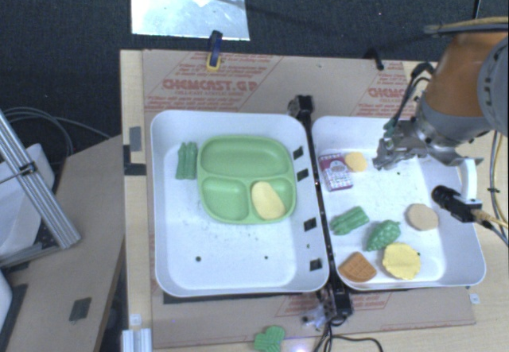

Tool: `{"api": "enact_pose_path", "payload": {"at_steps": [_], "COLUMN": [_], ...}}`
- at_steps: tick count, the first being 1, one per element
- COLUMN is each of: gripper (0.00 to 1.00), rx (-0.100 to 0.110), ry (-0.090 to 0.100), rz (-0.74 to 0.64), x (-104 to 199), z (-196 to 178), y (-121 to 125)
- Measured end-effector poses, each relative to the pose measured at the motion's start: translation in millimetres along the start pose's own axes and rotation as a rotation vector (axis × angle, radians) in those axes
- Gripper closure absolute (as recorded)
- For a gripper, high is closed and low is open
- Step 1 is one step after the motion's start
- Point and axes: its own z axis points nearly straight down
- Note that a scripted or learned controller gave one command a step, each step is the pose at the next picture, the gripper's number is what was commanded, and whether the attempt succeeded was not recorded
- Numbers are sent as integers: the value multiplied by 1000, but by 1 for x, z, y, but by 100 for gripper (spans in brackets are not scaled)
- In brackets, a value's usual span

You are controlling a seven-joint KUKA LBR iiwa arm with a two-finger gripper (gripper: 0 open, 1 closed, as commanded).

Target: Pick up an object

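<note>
My gripper [387, 158] hangs over the back of the right bin [469, 263], just right of a small yellow-orange piece [355, 161]. Whether anything sits between its tips is hidden. Beside that piece lies a red and white packet [336, 172]. Lower in the bin lie a green vegetable [349, 221], a green broccoli-like piece [383, 234], a tan round piece [421, 218], a yellow piece [401, 261] and an orange waffle-like piece [357, 268].
The left bin [171, 263] holds a green divided tray [216, 166] with a yellow piece [268, 200] in one compartment, and a green bean bundle [186, 160] beside it. A green item [269, 338] lies on the bench in front of the bins.
</note>
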Motion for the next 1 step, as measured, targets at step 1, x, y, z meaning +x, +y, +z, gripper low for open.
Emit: {"api": "enact_pose_path", "payload": {"at_steps": [1], "gripper": [0], "rx": [10], "ry": [0], "rz": [6], "x": [-3], "z": [5], "y": [-4]}}
